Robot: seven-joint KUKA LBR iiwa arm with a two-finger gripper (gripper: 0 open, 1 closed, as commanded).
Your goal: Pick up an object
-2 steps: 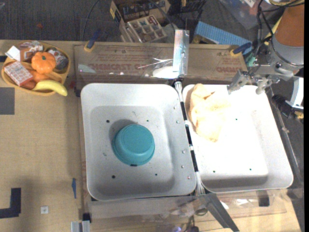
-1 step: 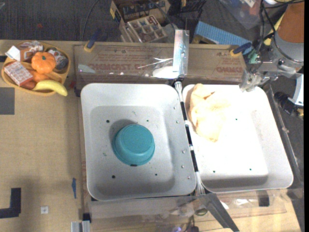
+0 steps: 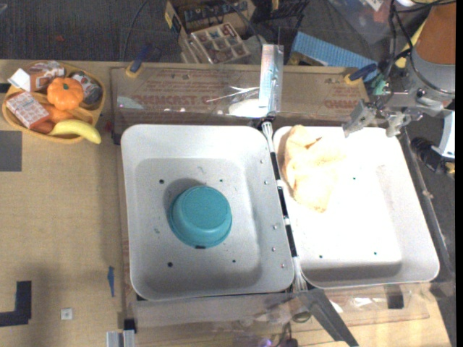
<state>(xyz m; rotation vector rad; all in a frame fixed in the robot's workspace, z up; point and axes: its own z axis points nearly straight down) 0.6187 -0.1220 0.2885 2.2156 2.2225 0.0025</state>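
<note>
Wooden tabletop (image 3: 58,223) carries two shallow white plastic bins side by side. Left white bin (image 3: 145,150) — teal round plastic bowl (image 3: 201,216) upside down near its centre. Right white bin (image 3: 376,215) — pale yellow crumpled cloth (image 3: 309,166) against its left wall, toward the far corner. Grey arm with orange band (image 3: 438,45) at the tabletop's far right corner; its jaws (image 3: 374,119) hang over the right bin's far rim, spread, nothing between them, apart from the cloth. Small basket of toy food (image 3: 51,103) at the far left corner.
</note>
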